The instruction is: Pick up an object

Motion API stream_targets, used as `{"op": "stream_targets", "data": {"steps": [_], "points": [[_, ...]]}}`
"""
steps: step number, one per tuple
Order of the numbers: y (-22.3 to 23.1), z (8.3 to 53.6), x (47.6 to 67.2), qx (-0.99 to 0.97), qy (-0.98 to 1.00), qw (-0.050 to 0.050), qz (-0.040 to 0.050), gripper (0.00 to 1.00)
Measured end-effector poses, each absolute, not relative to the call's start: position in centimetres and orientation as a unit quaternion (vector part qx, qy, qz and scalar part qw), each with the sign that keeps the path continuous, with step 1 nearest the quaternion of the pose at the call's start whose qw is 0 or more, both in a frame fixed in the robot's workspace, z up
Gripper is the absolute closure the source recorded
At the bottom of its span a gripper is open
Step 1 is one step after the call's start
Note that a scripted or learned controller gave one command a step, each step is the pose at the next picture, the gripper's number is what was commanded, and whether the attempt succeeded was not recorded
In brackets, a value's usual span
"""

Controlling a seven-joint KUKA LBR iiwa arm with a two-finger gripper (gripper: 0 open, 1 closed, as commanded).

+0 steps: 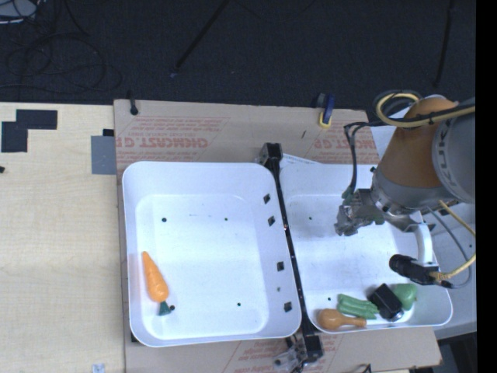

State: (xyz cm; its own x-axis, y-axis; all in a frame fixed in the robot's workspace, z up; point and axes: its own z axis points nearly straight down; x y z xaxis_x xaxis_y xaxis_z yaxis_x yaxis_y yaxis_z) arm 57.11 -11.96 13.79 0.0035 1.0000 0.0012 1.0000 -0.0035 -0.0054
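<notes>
My gripper (pixel 347 222) hangs over the upper middle of the right bin (pixel 311 208), pointing left from the orange-banded wrist; nothing shows between its fingers. Along that bin's front edge lie a green pod-shaped toy (pixel 357 306), an orange-tan pear-shaped toy (pixel 339 319), a small black block (pixel 386 301) and a green rounded toy (pixel 405 293). They sit well below and right of the gripper. An orange carrot toy (pixel 154 278) with a dark green stub lies at the left side of the left bin (pixel 202 185).
A black divider (pixel 283 239) runs between the two bins. Cardboard (pixel 233 134) lies under the bins. A black cable loop and connector (pixel 415 269) hang from the arm over the right bin's right side. The wooden bench top (pixel 54 231) stretches to the left.
</notes>
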Motion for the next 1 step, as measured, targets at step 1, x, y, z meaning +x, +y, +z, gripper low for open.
{"op": "stream_targets", "data": {"steps": [1], "points": [[-11.97,13.75,57.11,-0.709,-0.705,0.002,0.0014,0.00]]}}
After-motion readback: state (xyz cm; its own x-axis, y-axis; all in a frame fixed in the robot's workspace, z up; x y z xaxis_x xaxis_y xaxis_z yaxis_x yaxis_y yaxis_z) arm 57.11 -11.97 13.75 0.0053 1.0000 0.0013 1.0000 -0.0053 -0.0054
